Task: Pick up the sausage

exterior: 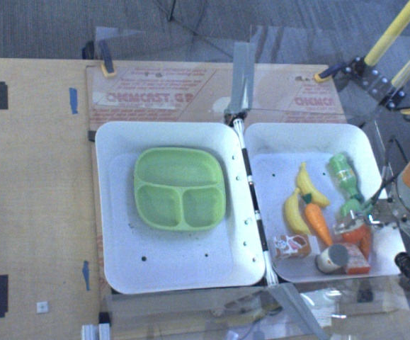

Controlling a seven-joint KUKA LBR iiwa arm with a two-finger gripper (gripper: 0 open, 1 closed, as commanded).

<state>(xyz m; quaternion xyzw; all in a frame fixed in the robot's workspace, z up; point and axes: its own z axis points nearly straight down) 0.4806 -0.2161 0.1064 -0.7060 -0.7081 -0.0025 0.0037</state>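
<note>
Worktop carries two white bins; green plate in left bin. Right bin crowded: bananas, carrot, sausage at its 5 o'clock corner. My gripper hangs just above sausage, likely lining up grasp; cannot tell finger state.

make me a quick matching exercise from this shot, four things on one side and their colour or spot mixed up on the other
Things:
1. divided plate
2. carrot
3. bottle
4. gripper

Descriptions:
A. orange with a green top, lying between the bananas and the gripper
B. light green, alone in the left bin
C. down in the right bin, near its right wall, among the toys
D. green and see-through, at the far right of the right bin

Pairs: 1-B, 2-A, 3-D, 4-C
</note>
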